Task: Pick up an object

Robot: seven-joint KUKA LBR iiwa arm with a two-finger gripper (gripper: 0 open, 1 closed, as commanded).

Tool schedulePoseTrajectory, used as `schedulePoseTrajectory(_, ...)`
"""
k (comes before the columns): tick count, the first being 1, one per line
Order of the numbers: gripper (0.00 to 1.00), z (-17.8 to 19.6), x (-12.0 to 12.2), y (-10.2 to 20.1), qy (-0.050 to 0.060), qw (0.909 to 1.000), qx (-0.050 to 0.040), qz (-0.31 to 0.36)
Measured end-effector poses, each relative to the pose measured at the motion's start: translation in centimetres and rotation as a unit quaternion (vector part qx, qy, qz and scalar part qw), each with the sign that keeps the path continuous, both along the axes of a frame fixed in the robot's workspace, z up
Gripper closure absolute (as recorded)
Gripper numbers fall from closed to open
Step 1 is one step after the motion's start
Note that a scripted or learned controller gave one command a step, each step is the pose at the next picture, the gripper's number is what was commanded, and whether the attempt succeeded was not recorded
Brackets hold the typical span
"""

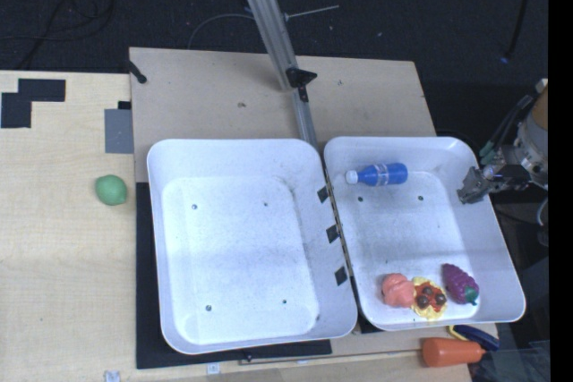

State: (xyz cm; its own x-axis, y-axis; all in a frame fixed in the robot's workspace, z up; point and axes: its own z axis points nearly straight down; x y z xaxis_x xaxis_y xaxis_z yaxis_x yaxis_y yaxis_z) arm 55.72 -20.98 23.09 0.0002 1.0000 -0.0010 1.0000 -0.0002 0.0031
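Observation:
The right bin [488, 228] holds a blue bottle with a white cap [378, 174] lying on its side near the far wall. At the bin's near edge lie an orange-pink fruit toy [397, 289], a small yellow and red piece [430, 298] and a purple grape cluster [459, 283]. My gripper [473, 189] hangs at the right bin's right rim, well to the right of the bottle. It is small and dark here, with nothing visible in it.
The left bin [170, 192] sits beside the right one. A green ball [111, 190] lies on the wooden bench to the left. An orange carrot-like toy [450, 352] lies in front of the right bin. A metal rail [273, 22] slants up behind the bins.

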Motion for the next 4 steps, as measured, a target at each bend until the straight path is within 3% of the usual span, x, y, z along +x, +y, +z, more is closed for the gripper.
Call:
schedulePoseTrajectory(1, 1.0, 0.9, 0.0, 4.9, 0.001, 1.0, 0.0009, 0.002)
schedulePoseTrajectory(4, 1.0, -1.4, 0.0, 20.3, 0.002, 1.0, 0.0008, 0.002)
